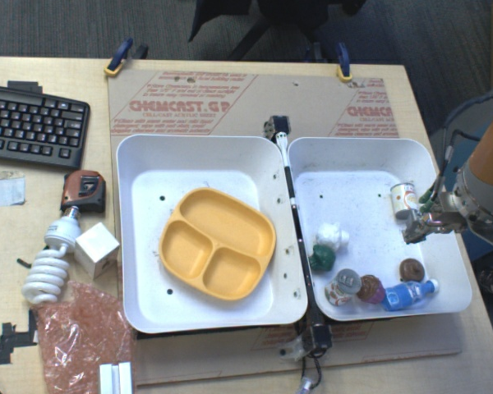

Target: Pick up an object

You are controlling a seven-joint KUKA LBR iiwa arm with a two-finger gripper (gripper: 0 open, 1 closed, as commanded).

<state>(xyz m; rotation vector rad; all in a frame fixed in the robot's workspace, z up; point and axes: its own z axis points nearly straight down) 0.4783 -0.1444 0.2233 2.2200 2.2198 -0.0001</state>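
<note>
Gripper [417,226] at right bin's [370,150] right wall, beside small can [403,197]; whether spread or pinched cannot be told. Other objects cluster along near edge; bin centre open. Yellow tray [218,244] fills left bin [189,148].

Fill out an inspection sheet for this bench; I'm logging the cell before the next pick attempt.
Surface: wooden bench with a cardboard sheet clamped under two white bins.
Job's things: right bin holds a small can, white lump, green lump, brown piece, blue bottle and two small round items. Left bin holds a yellow divided plate.
Clutter: keyboard, tape measure, spiral bulb, white cube, pink bag.
Grippers: gripper over the right bin's right side, near the can; finger state unclear.
Cables: one at the bench's front edge.
Surroundings: office chair base, grey carpet.
</note>
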